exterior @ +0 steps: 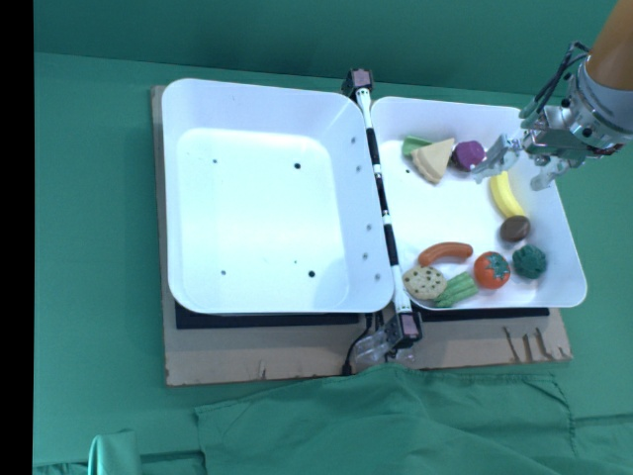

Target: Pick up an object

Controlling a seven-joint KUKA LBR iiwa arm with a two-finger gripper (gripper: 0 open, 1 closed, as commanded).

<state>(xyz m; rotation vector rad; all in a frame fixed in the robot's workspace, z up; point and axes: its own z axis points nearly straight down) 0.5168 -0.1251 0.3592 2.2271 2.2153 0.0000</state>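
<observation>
- Claw (516,164) hangs over the right bin's (566,265) far rim, fingers spread, grasping nothing.
- Banana (506,195) lies just at its 6 o'clock; purple piece (469,153) at 9 o'clock.
- Left bin (198,117) offers open floor.

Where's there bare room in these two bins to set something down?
The left bin has a bare floor from wall to wall. In the right bin, one bare patch lies between the cheese wedge, banana and sausage. Its near edge is crowded.
</observation>
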